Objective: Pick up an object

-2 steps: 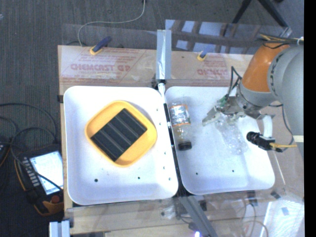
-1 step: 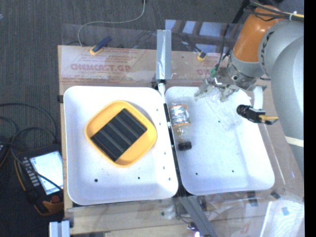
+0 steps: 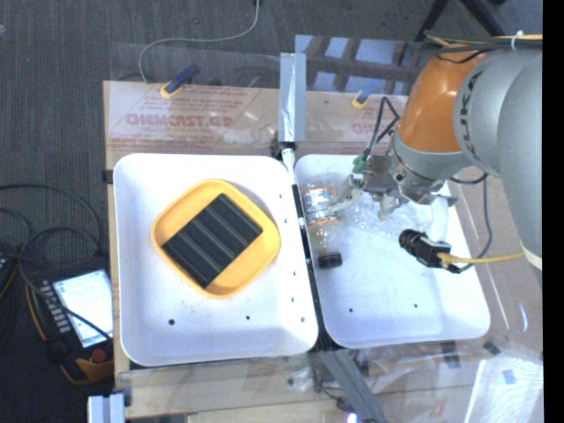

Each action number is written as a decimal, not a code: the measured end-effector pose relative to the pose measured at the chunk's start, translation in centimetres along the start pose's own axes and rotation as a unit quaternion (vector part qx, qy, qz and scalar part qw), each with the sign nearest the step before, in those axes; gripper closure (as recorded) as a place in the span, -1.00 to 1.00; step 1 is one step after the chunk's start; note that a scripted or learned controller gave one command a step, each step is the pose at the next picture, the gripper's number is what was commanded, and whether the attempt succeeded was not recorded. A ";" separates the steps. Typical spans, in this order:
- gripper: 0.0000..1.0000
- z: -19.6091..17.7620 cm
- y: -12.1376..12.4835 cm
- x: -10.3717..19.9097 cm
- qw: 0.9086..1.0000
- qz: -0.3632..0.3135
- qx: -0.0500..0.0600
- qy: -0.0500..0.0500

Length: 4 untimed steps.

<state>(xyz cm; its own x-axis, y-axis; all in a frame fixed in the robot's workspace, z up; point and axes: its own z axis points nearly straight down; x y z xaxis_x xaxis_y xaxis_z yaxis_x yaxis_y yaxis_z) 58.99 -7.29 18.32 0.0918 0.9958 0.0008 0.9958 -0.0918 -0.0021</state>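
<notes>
1. Two shallow white bins sit side by side on the bench: left white bin and right white bin, their inner rims touching along the centre divide.
2. Left bin holds a rounded-square yellow plastic dish with a black ribbed insert, sitting rotated like a diamond near the bin's middle. Open white floor runs all round it, widest along the near and left edges.
3. Right bin, far-left part: a clear crinkled plastic bottle with an orange-tinted label, lying close against the rim at the centre divide.
4. Just in front of the bottle, a small dark cylindrical cap-like piece lies on the white floor, near the divide but apart from the bottle.
5. The grey arm with the orange band reaches in from the right over the far half of the right bin. Its two-finger gripper hangs low beside the bottle's right end; whether it touches is too cluttered to tell.
6. Cannot tell the gripper's state, cables and glare hide it. Nothing is visibly held.
7. A black connector on a yellow cable hangs over the right bin's middle-right.
8. The near half of the right bin is open white floor, up to the near and right rims.
</notes>
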 end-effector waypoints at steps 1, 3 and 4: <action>-1.00 3.6 4.9 -3.7 1.000 0.003 0.000 0.000; -1.00 7.3 3.2 -9.0 0.998 -0.063 -0.014 -0.006; -1.00 8.2 7.4 -4.9 0.999 -0.036 0.004 -0.010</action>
<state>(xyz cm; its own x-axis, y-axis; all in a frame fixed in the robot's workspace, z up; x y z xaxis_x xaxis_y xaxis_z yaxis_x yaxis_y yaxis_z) 65.93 -12.89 10.14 0.0207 0.9996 -0.0189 0.9997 -0.0209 -0.0101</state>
